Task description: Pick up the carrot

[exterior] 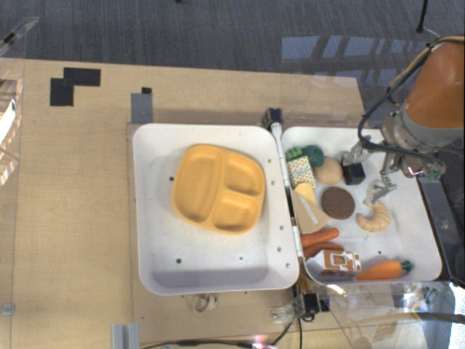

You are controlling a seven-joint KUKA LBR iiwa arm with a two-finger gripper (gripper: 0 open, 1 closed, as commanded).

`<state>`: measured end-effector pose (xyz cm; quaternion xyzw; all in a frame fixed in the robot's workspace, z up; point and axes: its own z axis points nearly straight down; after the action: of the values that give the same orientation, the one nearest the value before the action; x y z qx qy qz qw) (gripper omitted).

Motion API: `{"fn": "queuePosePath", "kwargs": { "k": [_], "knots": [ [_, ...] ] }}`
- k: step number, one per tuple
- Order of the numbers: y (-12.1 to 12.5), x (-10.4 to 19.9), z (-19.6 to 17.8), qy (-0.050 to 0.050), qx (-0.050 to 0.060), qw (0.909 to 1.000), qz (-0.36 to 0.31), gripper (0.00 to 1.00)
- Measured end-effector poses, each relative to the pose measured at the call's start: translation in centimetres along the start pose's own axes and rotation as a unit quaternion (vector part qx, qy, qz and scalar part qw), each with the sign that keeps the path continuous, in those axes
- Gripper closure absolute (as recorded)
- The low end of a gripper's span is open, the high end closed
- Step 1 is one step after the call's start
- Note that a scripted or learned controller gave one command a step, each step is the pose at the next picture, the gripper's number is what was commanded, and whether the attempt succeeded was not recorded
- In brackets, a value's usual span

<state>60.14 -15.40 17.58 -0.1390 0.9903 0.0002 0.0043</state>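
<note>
Gripper [378, 192] low over the right bin [423, 231], just above the croissant [374, 217]; open or closed, cannot tell. Carried on a grey arm [436, 93] with an orange band, reaching in from the right.

Underneath, pale wooden bench [73, 231] with both white bins side by side. In the left bin [156, 224], one yellow divided plate [218, 187], roughly at the middle.

In the right bin, a crowd of toy food. Along the near wall, toward the near right corner: carrot [379, 270], lying flat, green top pointing right, well apart from the gripper, with the croissant in between. Just left of the carrot's tip, brown and white carton [341, 260]; touching or not, cannot tell. Beyond the carton, against the left wall, reddish sausage [320, 237]. Left of the croissant, round brown cookie [338, 202]. Beside the cookie, pale yellow wedge [308, 203]. Farther back, tan roll [329, 171], yellow-green packet [300, 171] and, at the far left corner, green broccoli [314, 153].
</note>
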Motion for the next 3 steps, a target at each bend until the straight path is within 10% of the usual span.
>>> {"fn": "queuePosePath", "kwargs": {
  "k": [1, 2, 3],
  "knots": [
    [4.9, -2.2, 6.5, 0.000, -0.001, 0.9999, 0.011, 0.00],
    [0.4, -7.6, 0.4, -0.006, 0.003, 0.9995, 0.032, 0.00],
    [3.5, -4.4, 4.9, 0.000, 0.000, 0.9994, 0.035, 0.00]
  ]
}}
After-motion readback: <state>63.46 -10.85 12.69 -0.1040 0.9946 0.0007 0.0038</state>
